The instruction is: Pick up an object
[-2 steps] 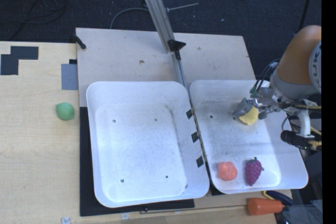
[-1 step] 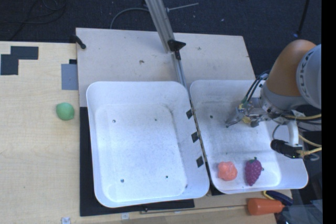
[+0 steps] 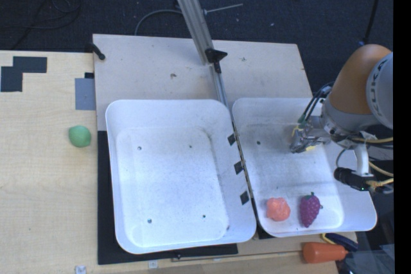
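Note:
In the right bin (image 3: 270,122), near its front edge, lie an orange-pink round fruit (image 3: 278,209) and a purple bunch of grapes (image 3: 309,209) side by side. My gripper (image 3: 300,143) hangs over the middle right of this bin, well behind both fruits, under the grey arm with its orange band (image 3: 357,82). Something small and yellowish shows at its tip, too small to make out. I see nothing clearly held.
The left bin (image 3: 122,115) stands beside the right one, with black clips along the shared edge. A green ball (image 3: 79,136) lies on the wooden bench at the left. An orange object (image 3: 323,251) sits below the right bin. A metal rail (image 3: 196,16) slants at the back.

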{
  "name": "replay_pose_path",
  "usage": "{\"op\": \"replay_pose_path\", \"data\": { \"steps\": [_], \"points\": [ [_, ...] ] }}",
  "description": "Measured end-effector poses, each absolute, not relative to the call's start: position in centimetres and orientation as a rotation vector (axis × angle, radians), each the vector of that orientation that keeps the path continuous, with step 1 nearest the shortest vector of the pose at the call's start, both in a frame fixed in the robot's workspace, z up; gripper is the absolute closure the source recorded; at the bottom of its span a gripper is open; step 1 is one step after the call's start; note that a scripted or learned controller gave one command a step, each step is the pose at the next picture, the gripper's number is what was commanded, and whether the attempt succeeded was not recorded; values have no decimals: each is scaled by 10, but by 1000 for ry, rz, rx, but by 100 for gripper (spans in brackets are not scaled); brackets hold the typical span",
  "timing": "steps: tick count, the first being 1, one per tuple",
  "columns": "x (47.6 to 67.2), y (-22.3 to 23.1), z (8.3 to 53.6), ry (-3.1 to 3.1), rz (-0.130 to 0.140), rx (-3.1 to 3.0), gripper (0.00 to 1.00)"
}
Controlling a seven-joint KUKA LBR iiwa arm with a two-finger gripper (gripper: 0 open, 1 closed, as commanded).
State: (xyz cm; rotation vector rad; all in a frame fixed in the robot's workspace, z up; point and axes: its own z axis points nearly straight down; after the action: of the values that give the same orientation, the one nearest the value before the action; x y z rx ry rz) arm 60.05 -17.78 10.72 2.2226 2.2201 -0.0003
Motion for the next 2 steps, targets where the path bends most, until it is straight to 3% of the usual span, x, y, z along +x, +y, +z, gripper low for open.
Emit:
{"op": "replay_pose_path", "data": {
  "steps": [2],
  "points": [
    [595,-174,228,2219,4,2219,100]
  ]
}}
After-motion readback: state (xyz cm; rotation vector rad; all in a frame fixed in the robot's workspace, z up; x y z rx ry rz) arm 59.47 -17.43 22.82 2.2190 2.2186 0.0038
